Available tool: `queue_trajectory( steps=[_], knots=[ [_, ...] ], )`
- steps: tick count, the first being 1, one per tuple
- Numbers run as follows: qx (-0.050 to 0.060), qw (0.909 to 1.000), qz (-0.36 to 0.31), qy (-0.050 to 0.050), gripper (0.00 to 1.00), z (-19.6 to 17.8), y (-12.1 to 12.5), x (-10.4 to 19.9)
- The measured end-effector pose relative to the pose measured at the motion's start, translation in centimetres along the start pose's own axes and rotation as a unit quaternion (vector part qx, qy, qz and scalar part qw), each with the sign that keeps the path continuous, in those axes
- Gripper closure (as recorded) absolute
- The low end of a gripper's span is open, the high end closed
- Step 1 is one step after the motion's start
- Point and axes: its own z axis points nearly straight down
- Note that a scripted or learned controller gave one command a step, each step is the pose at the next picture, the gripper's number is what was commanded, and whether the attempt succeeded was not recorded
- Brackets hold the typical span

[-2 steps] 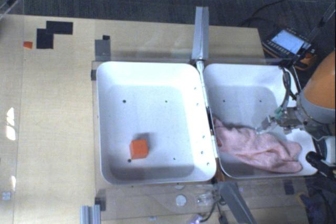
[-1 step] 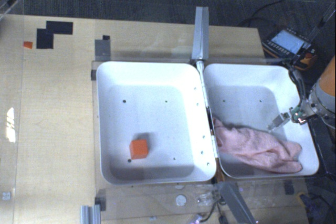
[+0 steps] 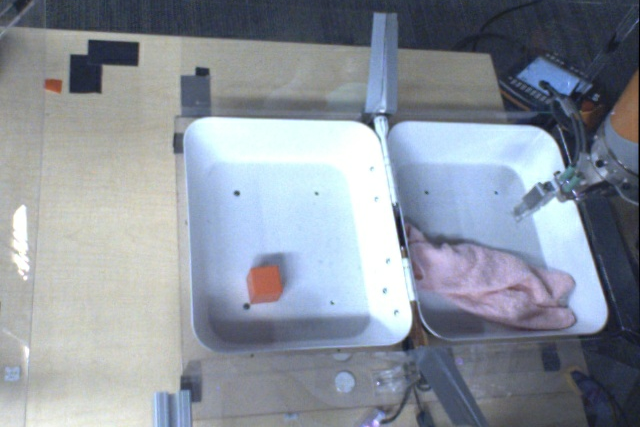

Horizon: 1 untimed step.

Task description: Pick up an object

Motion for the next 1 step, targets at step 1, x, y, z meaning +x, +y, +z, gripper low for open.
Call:
queue_trajectory(
  steps=[1],
  knots=[
    [-0.003,0.9935,-0.114,-0.002,0.0,9.47,1.12,7.5]
  ],
)
